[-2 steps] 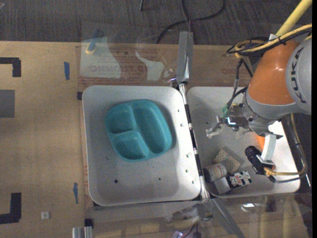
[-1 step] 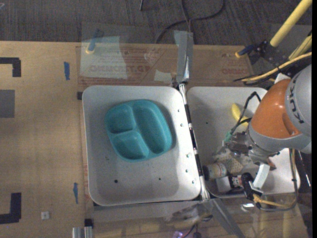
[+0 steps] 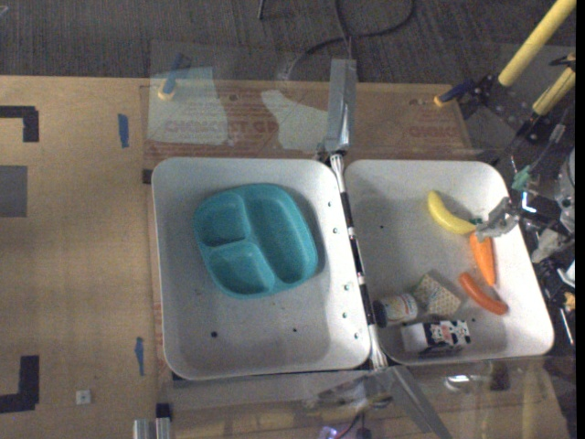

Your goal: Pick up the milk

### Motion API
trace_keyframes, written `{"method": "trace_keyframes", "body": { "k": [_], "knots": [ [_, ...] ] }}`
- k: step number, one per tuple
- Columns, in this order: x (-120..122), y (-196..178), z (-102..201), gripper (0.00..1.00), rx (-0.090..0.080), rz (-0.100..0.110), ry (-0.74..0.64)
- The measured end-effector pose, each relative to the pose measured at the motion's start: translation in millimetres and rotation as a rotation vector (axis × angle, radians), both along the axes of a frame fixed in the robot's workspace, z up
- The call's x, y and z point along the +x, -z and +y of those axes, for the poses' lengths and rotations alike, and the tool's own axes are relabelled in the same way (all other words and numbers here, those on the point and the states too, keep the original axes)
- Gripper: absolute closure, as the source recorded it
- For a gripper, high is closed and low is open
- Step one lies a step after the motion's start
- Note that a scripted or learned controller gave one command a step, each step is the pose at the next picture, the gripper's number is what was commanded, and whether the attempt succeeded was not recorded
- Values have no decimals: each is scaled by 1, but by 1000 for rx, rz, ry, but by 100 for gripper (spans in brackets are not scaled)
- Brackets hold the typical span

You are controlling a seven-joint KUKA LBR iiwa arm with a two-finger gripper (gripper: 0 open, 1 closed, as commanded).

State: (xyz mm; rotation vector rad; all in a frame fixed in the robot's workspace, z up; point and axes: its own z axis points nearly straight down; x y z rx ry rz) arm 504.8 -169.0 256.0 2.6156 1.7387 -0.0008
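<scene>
The milk (image 3: 445, 334) is a small white carton with black cow patches, lying on its side near the front edge of the right bin (image 3: 393, 208). My gripper (image 3: 499, 219) reaches in over the bin's right rim, close to the tip of a banana and the top of a carrot. It is well behind and to the right of the milk, and nothing shows in its grasp.
The right bin also holds a yellow banana (image 3: 446, 214), an orange carrot (image 3: 483, 259), an orange sausage (image 3: 482, 294), a beige cracker (image 3: 437, 292) and a small jar (image 3: 399, 308) lying beside the milk. A teal divided plate (image 3: 256, 240) sits in the left bin (image 3: 183, 327).
</scene>
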Motion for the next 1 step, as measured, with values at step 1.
{"method": "trace_keyframes", "body": {
  "k": [1],
  "knots": [
    [-22,130,57,0,-2,-11,-167]
  ]
}}
